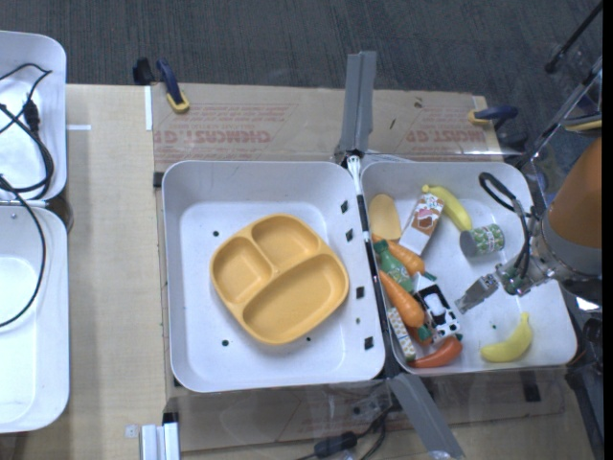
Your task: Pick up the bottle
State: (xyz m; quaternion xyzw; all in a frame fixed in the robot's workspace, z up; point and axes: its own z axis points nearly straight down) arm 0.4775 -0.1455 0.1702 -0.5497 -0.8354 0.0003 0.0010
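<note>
Your gripper (472, 297) hangs low over the right bin (546, 353), a small grey blur, and you cannot tell whether it is spread or closed. Nothing is visibly gripped. The bottle (482, 241), a silvery thing with a green label, lies at the gripper's 12 o'clock, apart from it. Its shape is hard to make out. A yellow banana (509, 342) lies at the gripper's 5 o'clock. The arm (575, 214) is cut off at the frame's 3 o'clock edge.

Two white bins (182, 257) sit before me on the bench. I count one yellow divided plate (279, 278), two bananas (508, 341), two carrots (402, 300), one small carton (424, 220).
</note>
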